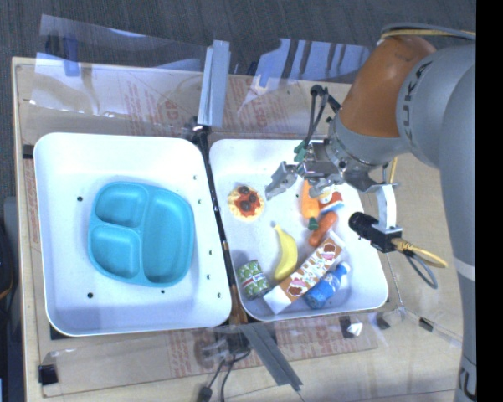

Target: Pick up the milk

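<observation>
The milk (306, 272) is a white carton with a colourful print. It lies on its side near the front of the right bin (234, 162), between a banana (284, 253) and a blue bottle (329, 287). My gripper (300, 182) hangs over the back half of that bin, well behind the carton and apart from it. It is open, and nothing sits between its fingers. One grey finger (278, 181) points down to the left, toward a small tart (245, 202).
Orange and red toy foods (318, 212) lie just under the gripper's right side. A green can (253, 278) rests by the bin's front left corner. The left bin (59, 166) holds a blue divided plate (142, 231).
</observation>
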You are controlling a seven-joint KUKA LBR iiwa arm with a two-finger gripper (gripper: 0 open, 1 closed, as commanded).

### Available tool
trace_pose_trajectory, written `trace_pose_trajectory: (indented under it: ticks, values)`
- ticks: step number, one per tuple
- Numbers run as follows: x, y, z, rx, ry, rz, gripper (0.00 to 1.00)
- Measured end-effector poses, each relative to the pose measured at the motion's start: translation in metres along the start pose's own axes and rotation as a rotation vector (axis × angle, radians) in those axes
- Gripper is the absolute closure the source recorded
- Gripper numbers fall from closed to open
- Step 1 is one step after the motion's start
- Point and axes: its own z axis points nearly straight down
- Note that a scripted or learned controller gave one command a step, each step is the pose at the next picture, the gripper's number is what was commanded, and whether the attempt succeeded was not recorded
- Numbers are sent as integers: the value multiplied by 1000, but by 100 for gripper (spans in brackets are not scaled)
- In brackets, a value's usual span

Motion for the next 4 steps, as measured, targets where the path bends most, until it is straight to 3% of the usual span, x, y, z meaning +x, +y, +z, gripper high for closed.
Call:
trace_pose_trajectory:
  ticks: [1,2,3,4]
  values:
    - [-62,62,72,-3,-1,-149,0]
    - [-27,82,105,-2,0,-324,0]
    - [-26,82,98,1,1,-328,100]
    - [33,77,-18,-7,-3,-264,100]
